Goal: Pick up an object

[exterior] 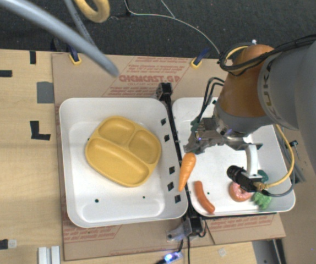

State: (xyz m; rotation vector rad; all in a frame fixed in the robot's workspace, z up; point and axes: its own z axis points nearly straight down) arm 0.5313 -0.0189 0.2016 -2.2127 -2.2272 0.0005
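Note:
My gripper (197, 142) reaches down into the right bin (276, 147), at its left side, just above the top end of an orange carrot (186, 170) that leans against the divider between the bins. A red sausage (204, 196) lies below the carrot near the bin's front edge. A pink round piece (239, 192) and a green toy (262, 200) sit at the bin's front right. The arm's orange band (249, 87) and grey body hide much of the bin's back half.
The left bin (75, 202) holds a yellow divided plate (123, 150). A black divider strip (172, 142) runs between the bins. A small black part on a white bracket (245, 175) hangs over the right bin. Grey hoses cross the upper left.

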